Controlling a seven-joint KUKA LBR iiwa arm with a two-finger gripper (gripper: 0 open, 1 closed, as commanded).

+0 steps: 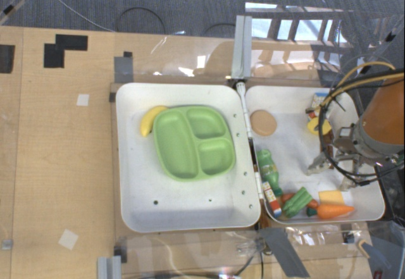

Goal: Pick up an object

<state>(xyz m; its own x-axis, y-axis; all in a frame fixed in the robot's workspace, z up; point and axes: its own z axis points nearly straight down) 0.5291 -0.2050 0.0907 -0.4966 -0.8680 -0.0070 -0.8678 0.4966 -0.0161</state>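
Here the tool [333,159] hangs over scattered toy food; its grip cannot be told.

You have two bins [136,208], one green plate [192,142], one banana [149,121], one bottle [268,171], one carrot [334,210], one brown disc [263,123].

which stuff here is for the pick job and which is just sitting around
In play: gripper; right bin items: carrot, green bottle, round brown disc.
Lying about: green divided plate, banana, left bin.
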